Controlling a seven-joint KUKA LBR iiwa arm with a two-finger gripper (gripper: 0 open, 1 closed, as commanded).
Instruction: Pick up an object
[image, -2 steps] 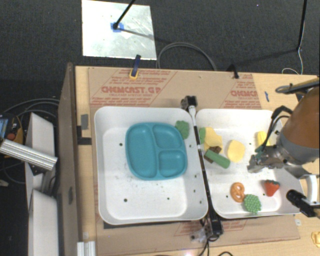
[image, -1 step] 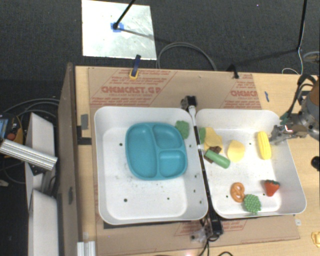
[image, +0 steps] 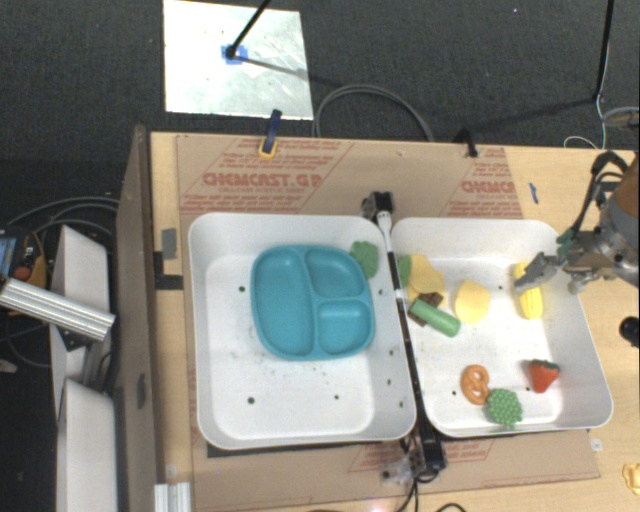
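The approach step is judged to be in hand: the end effector (image: 540, 272) is seen at the right side of the right bin (image: 590, 395), low over a small yellow piece (image: 531, 299) that lies near that bin's right wall. Its fingers appear to be spread, with nothing seen between them, though the view is small and dim there and this cannot be told with certainty. No object is held, so the pick is not yet made.

The things open to picking are gathered in the right bin: a yellow lemon-like piece (image: 472, 301) near the middle, a green cylinder (image: 433, 317) just beside it, a pale yellow piece (image: 424, 272) near the dividing wall, a pretzel (image: 475, 381) and a green broccoli piece (image: 503, 407) touching or nearly so toward the near wall, and a strawberry (image: 543, 374) near the right. In the left bin (image: 225, 400) a blue divided plate (image: 312, 302) is set, with a green leafy piece (image: 365, 258) at its far right corner.

For the next move, a descent centred over the small yellow piece would be called for, then a closing of the fingers. Little room is left between that piece and the right wall, so a finger could be caught on the rim. Toward the middle of the bin, more open floor is offered around the strawberry and the lemon-like piece.
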